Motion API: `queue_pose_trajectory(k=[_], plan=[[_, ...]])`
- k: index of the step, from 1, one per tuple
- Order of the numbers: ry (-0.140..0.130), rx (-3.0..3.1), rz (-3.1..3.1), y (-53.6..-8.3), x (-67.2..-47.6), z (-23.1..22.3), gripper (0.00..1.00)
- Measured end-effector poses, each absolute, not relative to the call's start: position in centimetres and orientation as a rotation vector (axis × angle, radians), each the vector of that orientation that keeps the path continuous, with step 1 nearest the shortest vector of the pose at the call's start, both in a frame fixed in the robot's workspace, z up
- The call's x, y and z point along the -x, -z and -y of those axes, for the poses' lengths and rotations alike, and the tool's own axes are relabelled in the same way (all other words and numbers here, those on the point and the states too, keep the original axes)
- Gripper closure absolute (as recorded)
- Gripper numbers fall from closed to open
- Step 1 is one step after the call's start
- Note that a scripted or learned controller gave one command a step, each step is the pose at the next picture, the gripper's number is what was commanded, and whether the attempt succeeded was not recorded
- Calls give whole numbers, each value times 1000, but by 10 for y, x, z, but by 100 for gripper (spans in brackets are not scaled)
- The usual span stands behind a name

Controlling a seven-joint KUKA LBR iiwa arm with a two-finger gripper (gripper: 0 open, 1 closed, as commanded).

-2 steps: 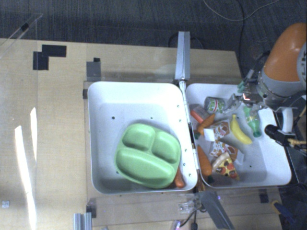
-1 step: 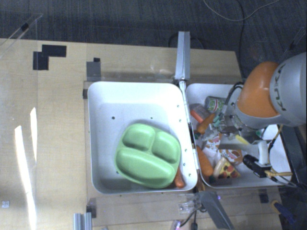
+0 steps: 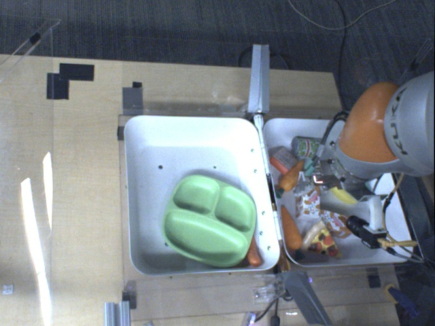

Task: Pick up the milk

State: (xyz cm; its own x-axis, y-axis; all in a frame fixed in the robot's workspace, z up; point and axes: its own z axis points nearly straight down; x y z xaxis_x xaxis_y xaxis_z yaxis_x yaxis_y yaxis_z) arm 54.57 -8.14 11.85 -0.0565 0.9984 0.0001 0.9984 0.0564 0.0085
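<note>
While the grey arm (image 3: pixel 408 124) with its orange band (image 3: pixel 367 131) reaches across the right bin (image 3: pixel 326 258), its claw (image 3: pixel 319 175) sits low among the clutter near that bin's middle, and whether it is open or closed I cannot tell. Just below the claw, touching or nearly touching it, lies a small white carton with red print (image 3: pixel 309 202), which may be the milk, though the print is too small to read. Toward the far wall of the right bin lies a can on its side (image 3: pixel 306 146), with a carrot (image 3: pixel 291 177) between it and the carton. A second carrot (image 3: pixel 291 228) lies along the bin's left wall, and a heap of small coloured things (image 3: pixel 319 240) sits by the near wall. A yellow piece (image 3: pixel 340 197) shows just right of the carton. The left bin (image 3: pixel 146 148), beside the right bin and sharing a divider with it, holds a green divided plate turned upside down (image 3: pixel 209 219), with an orange thing (image 3: pixel 253 253) tucked against its near right edge. Both bins rest on the pale wooden bench (image 3: pixel 81 202).
</note>
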Motion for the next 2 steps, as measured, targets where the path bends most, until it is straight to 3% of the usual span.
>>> queue_pose_trajectory(k=[1, 2], plan=[[-7, -2239, -2198, -186, -601, 36, 100], [-3, -2216, -2223, -185, -588, 32, 100]])
